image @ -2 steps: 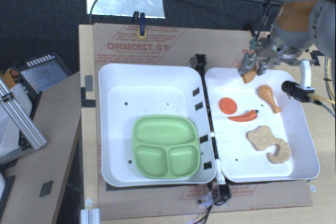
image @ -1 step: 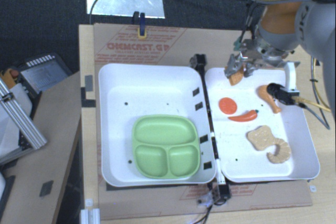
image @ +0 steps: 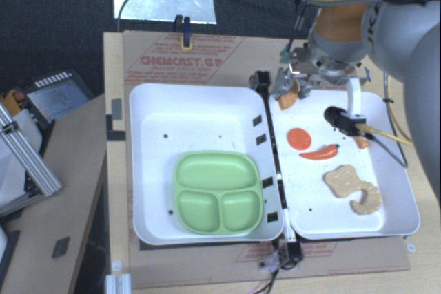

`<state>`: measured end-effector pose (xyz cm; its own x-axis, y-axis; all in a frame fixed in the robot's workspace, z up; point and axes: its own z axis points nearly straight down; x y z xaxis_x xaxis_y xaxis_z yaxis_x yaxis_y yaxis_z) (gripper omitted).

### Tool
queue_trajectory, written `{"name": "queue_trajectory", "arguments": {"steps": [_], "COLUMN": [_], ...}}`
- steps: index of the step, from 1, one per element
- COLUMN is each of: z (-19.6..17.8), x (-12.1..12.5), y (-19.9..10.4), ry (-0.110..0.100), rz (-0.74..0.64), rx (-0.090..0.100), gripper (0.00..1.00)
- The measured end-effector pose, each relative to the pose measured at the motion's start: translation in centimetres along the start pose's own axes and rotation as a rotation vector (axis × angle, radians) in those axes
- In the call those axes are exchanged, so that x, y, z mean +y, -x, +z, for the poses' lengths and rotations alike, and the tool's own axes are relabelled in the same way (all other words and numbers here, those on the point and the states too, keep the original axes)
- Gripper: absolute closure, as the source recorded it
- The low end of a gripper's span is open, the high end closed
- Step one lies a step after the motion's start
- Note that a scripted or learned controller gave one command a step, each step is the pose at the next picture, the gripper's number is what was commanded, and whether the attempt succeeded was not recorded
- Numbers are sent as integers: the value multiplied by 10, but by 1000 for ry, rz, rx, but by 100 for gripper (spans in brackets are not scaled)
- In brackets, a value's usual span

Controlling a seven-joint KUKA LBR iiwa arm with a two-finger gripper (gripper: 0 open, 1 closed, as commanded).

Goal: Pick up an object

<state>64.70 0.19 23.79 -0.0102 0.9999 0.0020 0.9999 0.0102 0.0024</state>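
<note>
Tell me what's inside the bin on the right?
The right bin holds a red round slice, a red chili pepper, a tan bread slice and a curled pastry. The gripper hangs over its far corner, covering what's underneath.

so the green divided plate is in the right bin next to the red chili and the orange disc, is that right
Not quite. In the camera view the green divided plate lies in the left bin, alone. The red chili and the orange disc are in the right bin, next to each other as you said.
</note>
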Motion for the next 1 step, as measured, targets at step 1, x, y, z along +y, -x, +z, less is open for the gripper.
{"name": "queue_trajectory", "arguments": {"steps": [1], "z": [-5], "x": [-12], "y": [-53], "ry": [-2], "rz": [1], "rx": [0], "gripper": [100]}}
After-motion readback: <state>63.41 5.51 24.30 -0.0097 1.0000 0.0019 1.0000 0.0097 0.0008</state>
